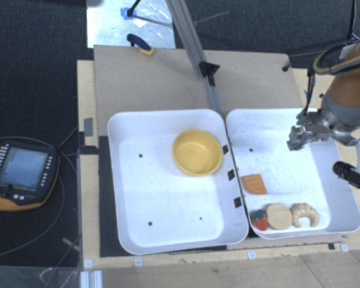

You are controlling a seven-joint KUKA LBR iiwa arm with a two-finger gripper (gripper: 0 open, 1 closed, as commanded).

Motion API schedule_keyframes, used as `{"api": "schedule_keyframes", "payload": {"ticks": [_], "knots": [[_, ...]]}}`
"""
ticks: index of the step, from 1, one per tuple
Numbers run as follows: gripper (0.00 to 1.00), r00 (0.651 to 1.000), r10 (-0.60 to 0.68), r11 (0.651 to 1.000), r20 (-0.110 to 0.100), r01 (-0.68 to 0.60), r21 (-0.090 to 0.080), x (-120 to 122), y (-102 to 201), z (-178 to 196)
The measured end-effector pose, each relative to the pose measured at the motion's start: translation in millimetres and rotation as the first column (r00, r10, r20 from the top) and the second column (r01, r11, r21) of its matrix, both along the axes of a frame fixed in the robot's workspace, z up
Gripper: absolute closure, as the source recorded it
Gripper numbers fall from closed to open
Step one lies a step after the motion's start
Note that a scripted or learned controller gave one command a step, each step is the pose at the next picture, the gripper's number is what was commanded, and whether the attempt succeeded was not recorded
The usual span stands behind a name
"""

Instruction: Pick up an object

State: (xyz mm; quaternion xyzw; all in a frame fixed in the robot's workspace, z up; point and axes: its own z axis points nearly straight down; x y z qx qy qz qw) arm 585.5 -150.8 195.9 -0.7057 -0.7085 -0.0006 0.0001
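A yellow bowl sits in the left bin, near its upper right corner. In the right bin lie an orange wedge, a red and green piece, a round beige disc and a tan croissant, the last three lined up along the front wall. My gripper hangs over the upper right part of the right bin, well above and to the right of the orange wedge. Nothing shows between its fingers.
A slanted metal pole crosses the brown board behind the bins. A teach pendant lies on the dark floor at the left. A blue and yellow clamp grips the board's far edge.
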Motion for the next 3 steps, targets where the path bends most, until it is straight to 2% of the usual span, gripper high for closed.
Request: {"api": "schedule_keyframes", "payload": {"ticks": [2,3], "knots": [[1.0,1.0,0.001,1.0,0.001,-0.001,0.0,-24.5,118.5,17.4],[1.0,1.0,0.001,1.0,0.0,-0.001,0.0,-23.2,169.6,16.6]]}}
